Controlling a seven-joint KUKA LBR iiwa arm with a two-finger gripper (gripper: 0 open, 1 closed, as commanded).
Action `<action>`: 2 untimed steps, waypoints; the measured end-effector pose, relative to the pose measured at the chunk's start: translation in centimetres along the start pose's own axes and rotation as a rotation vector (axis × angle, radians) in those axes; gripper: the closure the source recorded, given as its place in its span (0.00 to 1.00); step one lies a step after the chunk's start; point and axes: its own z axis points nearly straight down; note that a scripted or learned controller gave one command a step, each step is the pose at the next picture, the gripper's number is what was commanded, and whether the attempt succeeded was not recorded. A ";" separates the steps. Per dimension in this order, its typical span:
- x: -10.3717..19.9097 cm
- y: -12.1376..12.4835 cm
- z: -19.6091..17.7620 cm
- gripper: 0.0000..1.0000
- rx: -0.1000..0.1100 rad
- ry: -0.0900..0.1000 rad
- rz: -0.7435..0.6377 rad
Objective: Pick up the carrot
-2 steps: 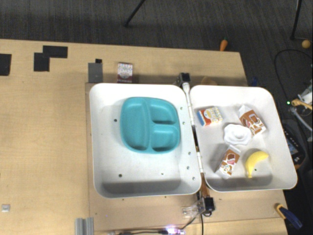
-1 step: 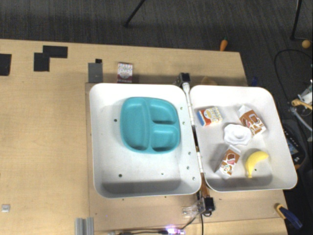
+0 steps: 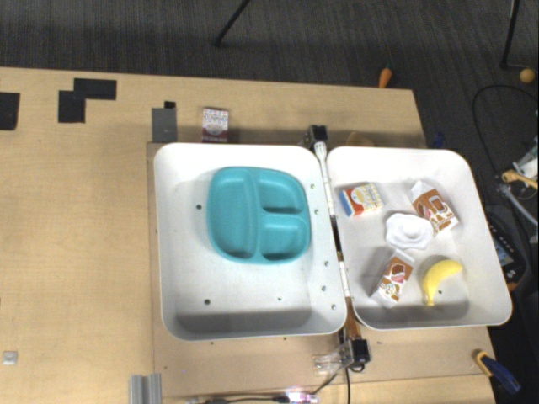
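The right bin (image 3: 472, 251) holds a red and white carton (image 3: 360, 199), a brown and white carton (image 3: 434, 209), a crumpled white item (image 3: 410, 231), a second brown and white carton (image 3: 393, 279) and a yellow banana (image 3: 440, 279). A small orange object (image 3: 385, 77) lies at the bench's far edge, outside both bins. It is too small to tell what it is.
The left bin (image 3: 181, 251) holds a teal divided plate (image 3: 257, 215). A small patterned cube (image 3: 216, 123) and a grey block (image 3: 164, 123) stand behind the left bin. Cables and a clamp (image 3: 349, 356) sit at the front between the bins.
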 end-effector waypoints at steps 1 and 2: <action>0.0 0.0 0.0 0.00 0.000 0.000 0.000; 0.0 0.0 0.0 0.00 0.000 0.000 0.000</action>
